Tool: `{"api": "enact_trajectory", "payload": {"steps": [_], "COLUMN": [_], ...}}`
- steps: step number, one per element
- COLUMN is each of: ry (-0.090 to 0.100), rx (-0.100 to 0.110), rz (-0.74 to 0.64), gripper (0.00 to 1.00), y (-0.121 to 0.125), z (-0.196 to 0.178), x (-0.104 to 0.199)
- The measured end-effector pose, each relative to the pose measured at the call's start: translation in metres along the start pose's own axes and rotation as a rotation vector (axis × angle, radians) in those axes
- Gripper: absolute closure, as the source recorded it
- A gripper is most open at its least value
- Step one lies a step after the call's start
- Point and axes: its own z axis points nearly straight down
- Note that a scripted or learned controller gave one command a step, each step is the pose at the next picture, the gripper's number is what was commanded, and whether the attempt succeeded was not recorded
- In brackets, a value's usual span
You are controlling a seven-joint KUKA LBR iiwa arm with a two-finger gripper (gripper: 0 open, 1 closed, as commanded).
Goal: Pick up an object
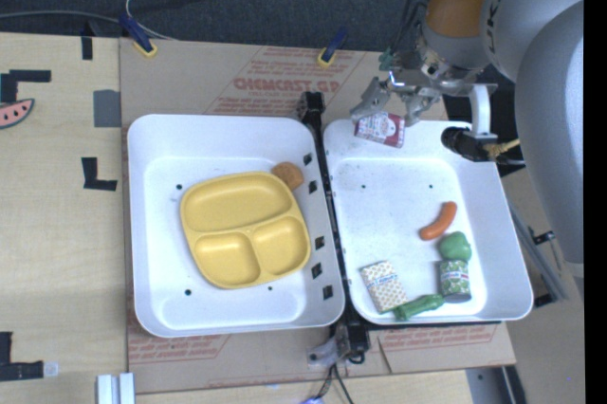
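Camera view: the gripper (391,104) hangs over the far rim of the right bin (512,271), and a small red-and-white packet (379,129) sits between its fingers, lifted clear of the bin floor, so the gripper is clenched on the packet. The packet looks light and flat, probably a soft wrapper that would crumple or slip if squeezed unevenly; a hold across its upper edge, as here, seems sensible, though it may swing or twist. Its print is too small to read.

On the right bin's floor lie an orange sausage-shaped piece (437,221), a green pepper-like toy (455,246), a small can (455,280) with a dark label, a green pod (418,305) and a patterned little box (382,284); none of their labels is legible. The left bin (152,156) carries a yellow divided tray (246,228) with a brown round item (288,174) just beside its far corner.

The bins rest on a cardboard sheet (228,80) on the table (57,203); red printing on the cardboard reads roughly "CHEMCAST GP", seen at a slant. Two blue-and-yellow clamps (139,34) pin the cardboard's far edge.
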Motion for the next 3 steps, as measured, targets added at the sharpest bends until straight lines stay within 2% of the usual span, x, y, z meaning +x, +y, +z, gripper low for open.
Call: {"api": "enact_trajectory", "payload": {"steps": [1,2,3], "ry": [0.001,0.002,0.000], "rx": [-0.002,-0.001,0.000], "rz": [-0.002,-0.003,-0.003], "gripper": [1.00,1.00,1.00], "y": [0.001,0.000,0.000], "z": [-0.008,-0.003,-0.012], "x": [0.020,0.077,0.076]}}
